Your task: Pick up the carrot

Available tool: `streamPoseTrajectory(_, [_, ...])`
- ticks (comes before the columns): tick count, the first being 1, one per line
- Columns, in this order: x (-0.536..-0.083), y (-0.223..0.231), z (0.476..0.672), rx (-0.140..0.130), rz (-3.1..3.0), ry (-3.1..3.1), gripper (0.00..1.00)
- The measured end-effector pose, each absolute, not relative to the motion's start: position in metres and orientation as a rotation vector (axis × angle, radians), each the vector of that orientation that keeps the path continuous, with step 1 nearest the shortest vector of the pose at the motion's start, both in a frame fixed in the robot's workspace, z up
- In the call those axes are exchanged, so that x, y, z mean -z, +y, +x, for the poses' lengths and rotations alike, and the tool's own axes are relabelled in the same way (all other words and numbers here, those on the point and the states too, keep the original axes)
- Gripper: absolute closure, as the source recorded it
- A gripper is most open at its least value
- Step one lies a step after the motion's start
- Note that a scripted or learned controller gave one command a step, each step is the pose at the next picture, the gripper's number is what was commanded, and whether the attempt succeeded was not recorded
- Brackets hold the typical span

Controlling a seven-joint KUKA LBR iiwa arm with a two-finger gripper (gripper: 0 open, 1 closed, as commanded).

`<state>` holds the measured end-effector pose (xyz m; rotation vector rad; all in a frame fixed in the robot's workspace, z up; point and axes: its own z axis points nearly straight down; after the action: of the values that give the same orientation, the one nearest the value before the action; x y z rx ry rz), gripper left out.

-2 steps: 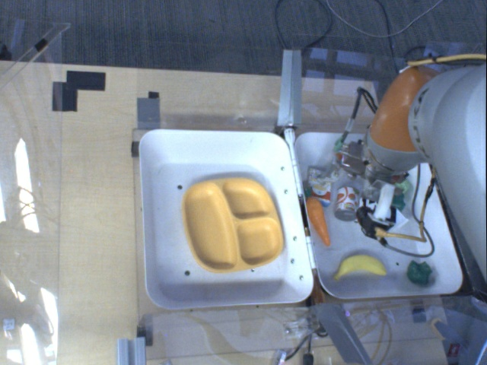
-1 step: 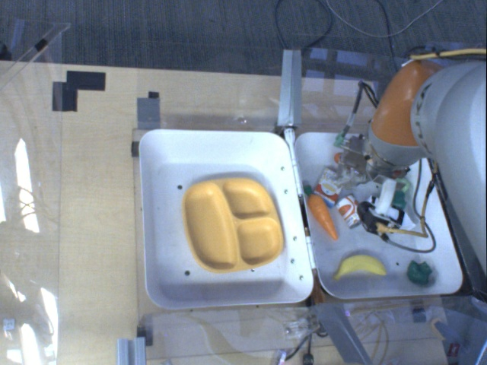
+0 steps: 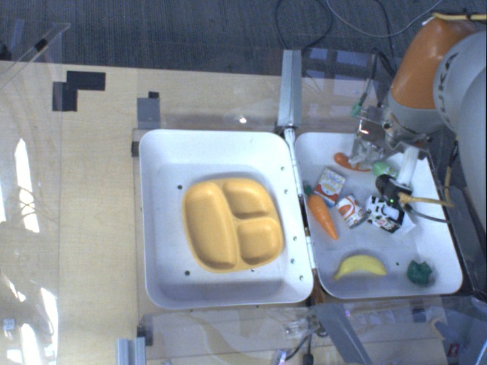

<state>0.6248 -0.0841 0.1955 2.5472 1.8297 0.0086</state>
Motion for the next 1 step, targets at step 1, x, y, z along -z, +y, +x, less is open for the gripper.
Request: streamPoseTrajectory(1, [-0.1856, -0.0828, 0.585, -0.006, 1.942, 2.463, 1.0])
